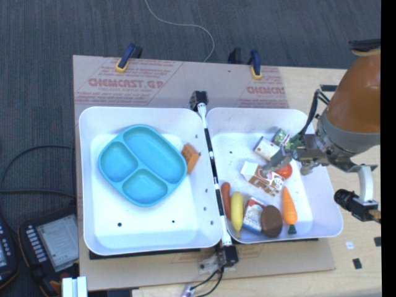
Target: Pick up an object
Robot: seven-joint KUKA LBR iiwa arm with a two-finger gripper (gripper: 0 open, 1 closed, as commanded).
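Observation:
My gripper (276,159) hangs low over the middle of the right bin (322,228), reaching in from the right. Right under it lie a printed carton (266,180) and a red tomato (284,171). A white box (266,147) and a green packet (282,137) sit just behind it. Along the front of the bin are a carrot (288,208), a brown round item (271,221), a small colourful box (252,217), a banana (236,213) and a red sausage (226,197). Nothing visibly sits in the gripper.
The left bin (105,228) holds a blue divided plate (142,164) and a small orange piece (191,158) by its right wall. A black-and-white rail (210,159) runs between the bins. The bulky arm (359,104) overhangs the right bin's right edge.

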